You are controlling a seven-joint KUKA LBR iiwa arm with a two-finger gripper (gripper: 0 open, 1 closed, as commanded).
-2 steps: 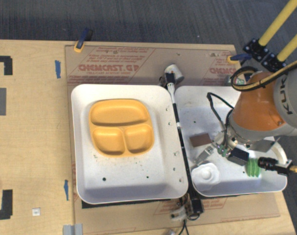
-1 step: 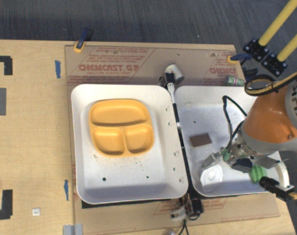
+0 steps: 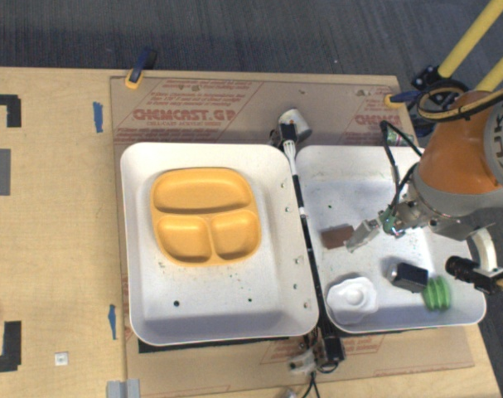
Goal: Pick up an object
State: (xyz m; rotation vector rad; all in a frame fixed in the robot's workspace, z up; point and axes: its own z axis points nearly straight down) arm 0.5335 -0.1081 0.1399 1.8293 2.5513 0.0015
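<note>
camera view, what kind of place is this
Probably a robot lab test bench, not a home or shop. Two white bins, left and right, sit on taped-down cardboard, and a grey and orange robot arm reaches over scattered odd items.

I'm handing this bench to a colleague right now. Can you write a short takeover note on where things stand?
Gripper: low in the right bin, tip right beside the brown block; nothing visibly held.
Right bin also has a white lidded cup, a black block and a green ridged piece near its front edge.
Left bin: a yellow divided tray.
Done: nothing lifted yet.
Left: grasp an object and raise it.
</note>
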